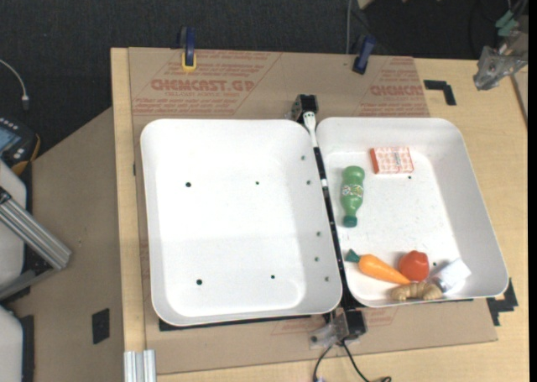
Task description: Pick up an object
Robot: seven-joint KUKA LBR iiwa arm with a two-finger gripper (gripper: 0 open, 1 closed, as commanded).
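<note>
Meanwhile | gripper [500, 65] seen top right, grip state untellable | green bottle [351, 196] lay lower-left, long axis near-vertical

Bright, even overhead light, soft shadows, mild glare on white bins [226, 133].

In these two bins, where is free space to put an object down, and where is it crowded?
The left bin holds nothing on its floor. In the right bin, free floor lies between the green bottle, the pink box and the right wall. Its near edge is crowded: carrot, tomato, ginger root.
</note>
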